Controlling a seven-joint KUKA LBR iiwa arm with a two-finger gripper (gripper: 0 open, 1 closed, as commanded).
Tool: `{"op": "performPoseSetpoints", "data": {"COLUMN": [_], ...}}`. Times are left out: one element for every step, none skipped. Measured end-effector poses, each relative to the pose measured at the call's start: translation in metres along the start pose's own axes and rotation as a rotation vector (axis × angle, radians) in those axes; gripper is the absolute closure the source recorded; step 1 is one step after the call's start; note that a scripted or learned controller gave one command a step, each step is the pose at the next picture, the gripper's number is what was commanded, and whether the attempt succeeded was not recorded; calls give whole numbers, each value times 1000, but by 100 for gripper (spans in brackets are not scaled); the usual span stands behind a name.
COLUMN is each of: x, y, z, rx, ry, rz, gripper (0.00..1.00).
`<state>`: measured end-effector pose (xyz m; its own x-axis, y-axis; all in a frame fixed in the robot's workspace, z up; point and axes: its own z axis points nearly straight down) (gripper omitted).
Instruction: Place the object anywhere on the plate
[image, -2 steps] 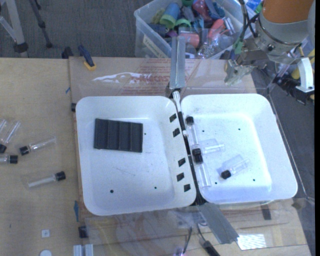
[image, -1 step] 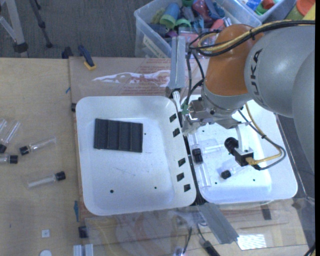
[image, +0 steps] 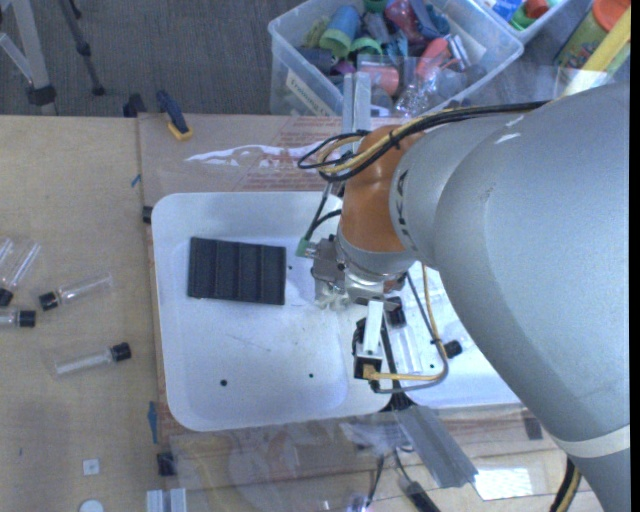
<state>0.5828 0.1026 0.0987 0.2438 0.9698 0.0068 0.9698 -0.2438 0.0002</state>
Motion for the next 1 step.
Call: {"op": "performPoseSetpoints", "data": {"x": [26], "y": [-106], "z": [7], "rx": [-7], "ry": [2], "rz": [-113], "gripper": [100]}}
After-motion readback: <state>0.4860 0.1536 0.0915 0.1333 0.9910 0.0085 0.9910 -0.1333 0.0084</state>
